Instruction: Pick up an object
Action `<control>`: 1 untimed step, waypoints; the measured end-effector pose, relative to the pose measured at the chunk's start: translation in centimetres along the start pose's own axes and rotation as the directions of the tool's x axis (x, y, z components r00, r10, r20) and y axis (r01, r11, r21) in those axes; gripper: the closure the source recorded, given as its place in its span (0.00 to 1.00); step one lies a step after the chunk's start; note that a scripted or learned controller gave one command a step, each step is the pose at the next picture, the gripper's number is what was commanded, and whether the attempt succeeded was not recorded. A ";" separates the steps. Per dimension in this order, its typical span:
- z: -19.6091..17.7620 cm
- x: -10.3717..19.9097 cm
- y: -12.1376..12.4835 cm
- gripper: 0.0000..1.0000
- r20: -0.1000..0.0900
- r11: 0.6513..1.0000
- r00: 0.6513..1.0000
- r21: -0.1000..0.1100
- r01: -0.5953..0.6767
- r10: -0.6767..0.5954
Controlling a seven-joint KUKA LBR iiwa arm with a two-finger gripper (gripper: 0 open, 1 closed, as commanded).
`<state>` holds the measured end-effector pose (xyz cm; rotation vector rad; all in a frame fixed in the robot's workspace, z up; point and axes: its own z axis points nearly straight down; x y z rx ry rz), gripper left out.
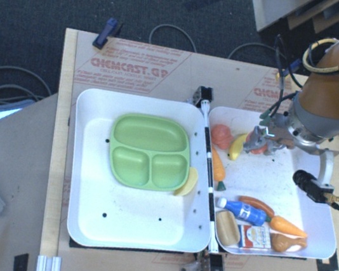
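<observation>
My gripper point(259, 140) hangs low over the back part of the right bin point(313, 201), reaching in from the right. A small red-orange object point(260, 149) lies right under it, partly hidden by it. Just left of the gripper lie a yellow banana point(236, 147) and a pink-red round fruit point(221, 134). An orange carrot point(217, 164) rests along the bin's left wall. At the front of this bin are a hot dog point(254, 205), a blue bottle point(245, 211), a second carrot point(288, 227) and a bread piece point(227, 227).
The left bin point(86, 169) holds a green divided plate point(150, 151) with a pale yellow piece point(188, 183) at its right edge. A black divider point(206, 163) runs between the bins. A black cylinder point(309, 183) on the arm juts over the right bin.
</observation>
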<state>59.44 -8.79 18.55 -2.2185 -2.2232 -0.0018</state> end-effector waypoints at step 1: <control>-5.0 6.3 -1.0 1.00 0.001 1.000 1.000 -0.002 0.000 0.000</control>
